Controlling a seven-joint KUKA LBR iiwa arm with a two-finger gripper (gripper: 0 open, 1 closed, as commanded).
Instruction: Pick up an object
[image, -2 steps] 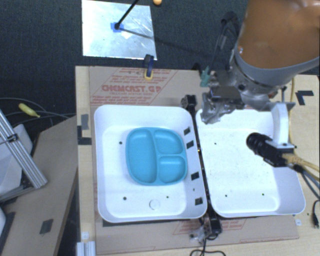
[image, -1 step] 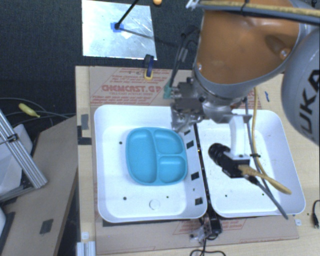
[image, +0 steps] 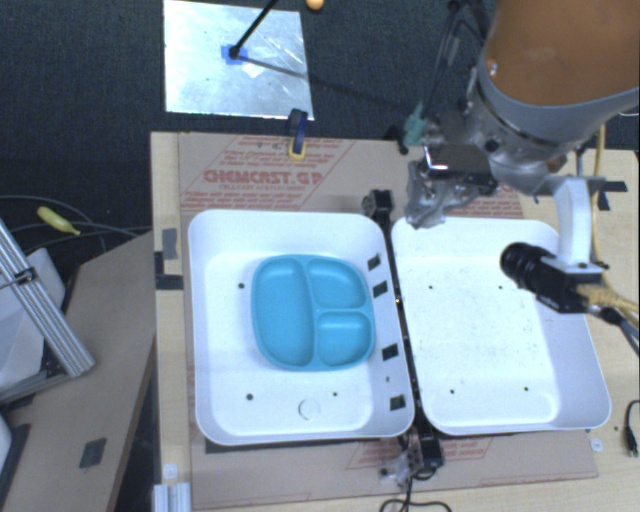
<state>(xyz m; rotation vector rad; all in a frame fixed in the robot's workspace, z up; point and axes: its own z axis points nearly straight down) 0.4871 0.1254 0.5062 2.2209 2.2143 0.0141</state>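
A blue divided plate (image: 308, 312) with three compartments lies flat in the middle of the left white bin (image: 215, 330). My gripper (image: 428, 205) hangs at the far edge of the right white bin (image: 560, 390), near the divider between the two bins. It is well apart from the plate, up and to the right of it. Nothing shows in the gripper. The big grey and orange arm (image: 545, 70) looms above it at the top right.
A black cylinder on a white bracket (image: 545, 275) sticks out from the arm over the right bin. A faint round mark (image: 308, 408) sits near the left bin's front wall. Black clips (image: 385, 320) line the divider. Cardboard lies under both bins.
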